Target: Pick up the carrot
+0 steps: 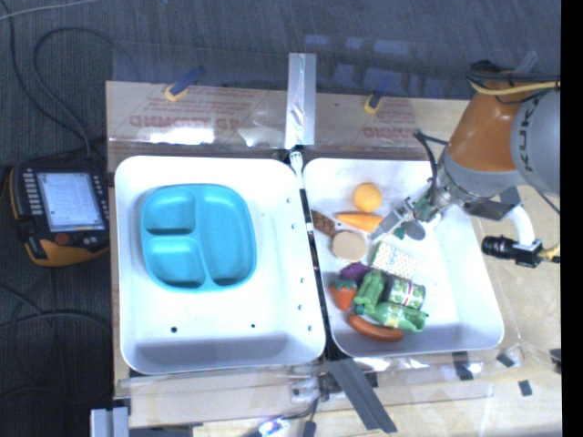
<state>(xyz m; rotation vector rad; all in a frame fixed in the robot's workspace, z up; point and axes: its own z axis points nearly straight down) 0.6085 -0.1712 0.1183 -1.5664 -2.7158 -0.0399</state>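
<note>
Toward the back of the right bin [474, 271], the carrot [358, 221] is lying on its side, its length running roughly left to right across the white floor. An orange ball [367, 196] is sitting just behind it, and a pale round disc [347, 244] is resting just in front, near the carrot's left end. A small brown piece [322, 220] is lying to the left of the carrot, close to the wall between the bins.

Just beside the carrot's right end, the gripper [393, 225] is reaching in at a slant from the right — whether its fingers are spread or pressed together, I cannot tell from where I am looking, and nothing is showing plainly between them. The grey arm with its orange band [485, 135] is leaning over the bin's back right corner.

Further forward, a white dotted packet [394, 259] is lying near the gripper, and beyond it a heap of toy food is crowding together: a purple piece [354, 271], a green can [398, 294] lying on its side, and a reddish sausage [373, 329] along the front.

Over in the left bin [137, 335], a blue divided tray [197, 235] is sitting flat — well apart from the carrot.
</note>
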